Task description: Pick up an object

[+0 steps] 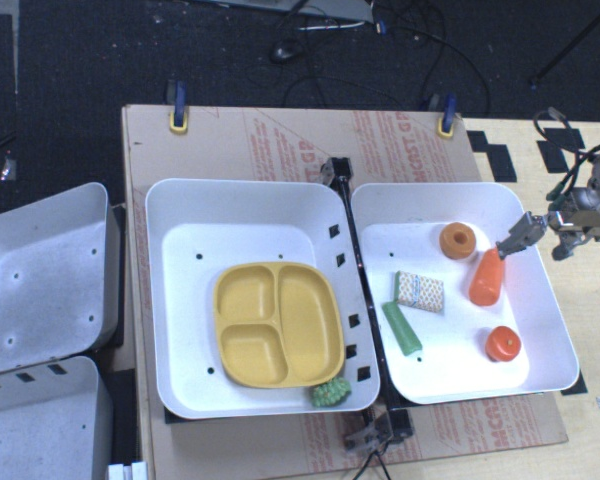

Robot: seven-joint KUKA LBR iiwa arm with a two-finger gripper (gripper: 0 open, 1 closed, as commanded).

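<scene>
The right bin (540, 368) holds an orange ring (458, 240), an orange-red bottle (486, 277), a small round orange piece (502, 344), a green bar (402, 328) and a small patterned packet (420, 291). My gripper (539, 244) hangs over the right bin's upper right edge, just up and right of the bottle. It is open, with nothing between its fingers. One fingertip (513, 241) points down-left, close to the bottle's top.
The left bin (180, 268) carries a yellow divided plate (278, 323) and a green fuzzy object (330, 393) at its front right corner. Two blue-and-yellow clamps (179, 108) hold the board at the back. White bin lids (40, 268) lie off to the left.
</scene>
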